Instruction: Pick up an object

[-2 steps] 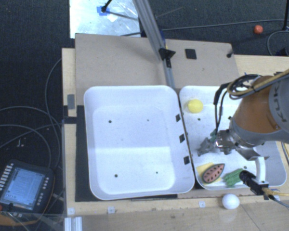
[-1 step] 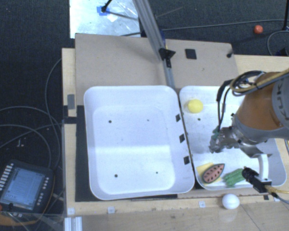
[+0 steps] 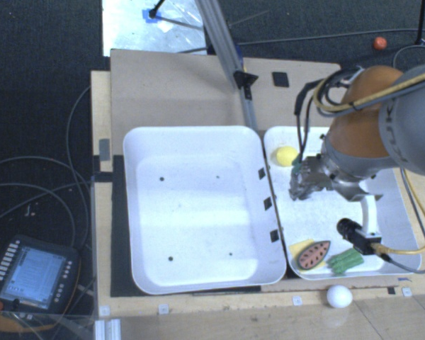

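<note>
My gripper hangs low over the left part of the right bin, its dark fingers pointing down toward the bin floor. A yellow ball lies just up and left of it, near the bin's back left corner, apart from the fingers. At the bin's front lie a red and tan oval object and a green ridged object, both well below the gripper. Nothing shows between the fingers.
The left bin lies beside the right one, a ridge with black clips between them. A white ball rests on the bench in front of the right bin. A grey pole slants across the back. Yellow and black cables trail off the arm.
</note>
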You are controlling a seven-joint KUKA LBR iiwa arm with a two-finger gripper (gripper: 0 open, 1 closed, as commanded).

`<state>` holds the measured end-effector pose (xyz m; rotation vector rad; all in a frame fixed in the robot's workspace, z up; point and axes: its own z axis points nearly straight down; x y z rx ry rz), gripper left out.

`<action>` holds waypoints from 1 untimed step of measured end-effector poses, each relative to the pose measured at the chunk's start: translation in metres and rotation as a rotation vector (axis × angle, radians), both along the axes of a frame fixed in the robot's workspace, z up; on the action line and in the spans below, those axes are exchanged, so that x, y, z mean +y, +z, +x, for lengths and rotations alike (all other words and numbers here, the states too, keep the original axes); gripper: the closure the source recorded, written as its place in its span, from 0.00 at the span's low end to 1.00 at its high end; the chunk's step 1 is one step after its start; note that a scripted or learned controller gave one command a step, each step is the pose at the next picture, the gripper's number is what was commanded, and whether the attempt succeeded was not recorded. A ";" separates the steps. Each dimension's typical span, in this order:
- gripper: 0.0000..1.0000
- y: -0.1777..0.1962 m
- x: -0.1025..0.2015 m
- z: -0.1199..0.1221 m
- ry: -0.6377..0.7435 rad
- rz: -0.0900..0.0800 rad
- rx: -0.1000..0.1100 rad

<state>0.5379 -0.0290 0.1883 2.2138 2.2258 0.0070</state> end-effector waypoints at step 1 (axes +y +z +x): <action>1.00 -0.002 0.080 -0.009 0.002 0.000 0.005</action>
